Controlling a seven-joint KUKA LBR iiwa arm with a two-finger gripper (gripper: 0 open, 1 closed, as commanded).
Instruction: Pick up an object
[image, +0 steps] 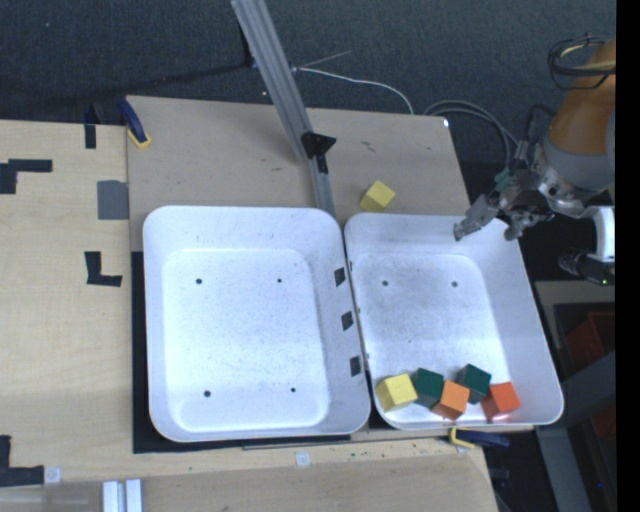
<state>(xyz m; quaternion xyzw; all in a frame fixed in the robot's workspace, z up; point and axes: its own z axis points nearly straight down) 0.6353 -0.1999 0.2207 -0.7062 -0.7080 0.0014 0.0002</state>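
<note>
Several small blocks lie along the near edge of the right bin (500, 290): a yellow block (397, 390), a dark green block (428, 384), an orange block (453, 399), another green block (474, 380) and a red-orange block (501, 399). Another yellow block (378, 196) rests on the bench outside the bins, just beyond the right bin's far rim. My gripper (490, 214) hangs over the far right corner of the right bin, well away from the blocks, with nothing seen between its fingers.
The left bin (160, 300) sits beside the right one. A grey metal pole (285, 90) slants across the bench toward the gap between the bins. Cables (470, 115) trail at the back right.
</note>
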